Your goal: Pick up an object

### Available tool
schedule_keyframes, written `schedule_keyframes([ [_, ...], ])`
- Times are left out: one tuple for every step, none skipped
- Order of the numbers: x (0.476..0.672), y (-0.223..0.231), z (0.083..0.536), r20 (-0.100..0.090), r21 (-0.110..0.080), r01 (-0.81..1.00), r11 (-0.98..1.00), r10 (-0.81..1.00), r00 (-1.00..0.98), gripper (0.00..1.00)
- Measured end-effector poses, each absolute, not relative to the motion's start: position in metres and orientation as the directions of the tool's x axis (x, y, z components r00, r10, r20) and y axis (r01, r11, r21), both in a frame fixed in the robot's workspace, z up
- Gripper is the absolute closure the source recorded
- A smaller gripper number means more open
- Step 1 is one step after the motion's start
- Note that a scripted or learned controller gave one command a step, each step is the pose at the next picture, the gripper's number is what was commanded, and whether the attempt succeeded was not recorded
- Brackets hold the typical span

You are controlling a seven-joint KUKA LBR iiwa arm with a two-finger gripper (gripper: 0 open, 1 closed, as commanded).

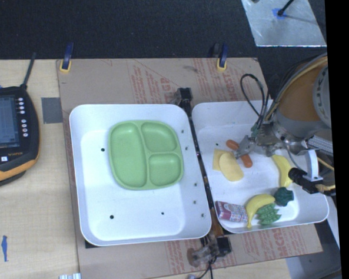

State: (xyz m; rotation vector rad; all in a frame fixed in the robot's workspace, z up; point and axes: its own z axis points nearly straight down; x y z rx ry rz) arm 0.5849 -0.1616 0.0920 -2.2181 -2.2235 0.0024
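Orange and slim, a toy carrot [240,152] lies in the right bin [211,119], touching or just under the tips of the hand [249,146]; whether the hand is parted or closed on anything, I cannot tell. Just below-left of the hand lies a pale yellow piece [228,165]. Further below sit two bananas [260,204], broccoli [270,215] and a small packet [231,212]. Well to its left, the other bin [97,223] carries a green divided plate [145,154].
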Motion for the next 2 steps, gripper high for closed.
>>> schedule_keyframes([
  [0.585, -0.163, 0.102, -0.001, -0.003, 1.0, 0.004, 1.0, -0.004, 1.0],
  [0.611, -0.102, 0.169, 0.001, -0.002, 1.0, 0.004, 1.0, -0.004, 1.0],
])
